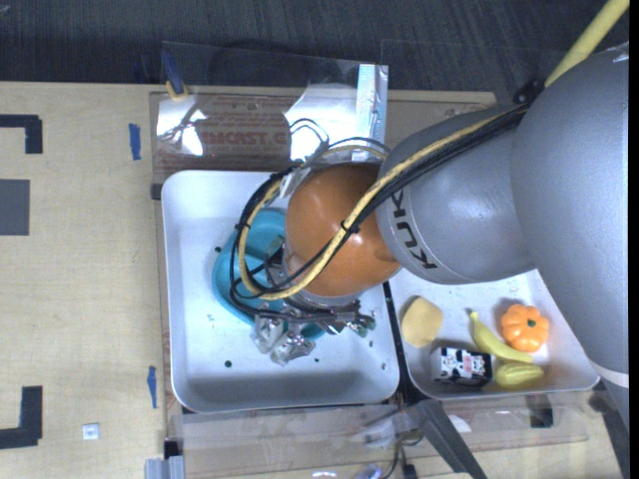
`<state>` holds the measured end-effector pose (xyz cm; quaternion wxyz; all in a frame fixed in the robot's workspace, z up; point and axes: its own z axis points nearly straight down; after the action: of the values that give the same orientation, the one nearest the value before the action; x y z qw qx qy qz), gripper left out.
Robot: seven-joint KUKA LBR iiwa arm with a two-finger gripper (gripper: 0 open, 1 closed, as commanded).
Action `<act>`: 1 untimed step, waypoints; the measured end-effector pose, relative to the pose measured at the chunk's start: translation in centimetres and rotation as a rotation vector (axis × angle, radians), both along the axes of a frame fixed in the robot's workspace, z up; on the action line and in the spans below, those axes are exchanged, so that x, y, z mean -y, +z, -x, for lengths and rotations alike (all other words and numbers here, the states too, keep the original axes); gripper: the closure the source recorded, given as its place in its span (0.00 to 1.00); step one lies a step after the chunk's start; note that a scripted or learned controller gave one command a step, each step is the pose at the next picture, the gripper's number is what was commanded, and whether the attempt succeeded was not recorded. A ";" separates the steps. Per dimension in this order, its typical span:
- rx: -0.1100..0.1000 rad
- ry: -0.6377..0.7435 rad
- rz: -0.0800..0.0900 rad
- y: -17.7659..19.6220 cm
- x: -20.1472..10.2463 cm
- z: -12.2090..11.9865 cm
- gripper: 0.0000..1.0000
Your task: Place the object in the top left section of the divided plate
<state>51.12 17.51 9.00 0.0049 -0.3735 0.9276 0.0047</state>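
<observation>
A blue divided plate (248, 259) lies in the left white bin (190, 297), and the arm's orange band (334, 233) hides most of it, so its sections cannot be made out. My gripper (287, 337) hangs low over the bin floor just below the plate's near edge. Its metal parts are a blur of grey, and nothing recognisable shows at its tip. Black and yellow cables (262, 267) loop across the plate.
The right bin (574, 367) holds a pale yellow round piece (421, 319), a banana (487, 337), a small orange pumpkin (525, 327), a black-and-white carton (462, 364) and a yellow-green piece (519, 374). Crinkled clear plastic (270, 118) sits behind the left bin.
</observation>
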 end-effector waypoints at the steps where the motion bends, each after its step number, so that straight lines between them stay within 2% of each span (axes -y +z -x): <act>1: -0.008 -0.218 0.004 0.2 2.0 -0.4 1.00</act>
<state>51.51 15.55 9.21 0.0008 -0.2704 0.9627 0.0035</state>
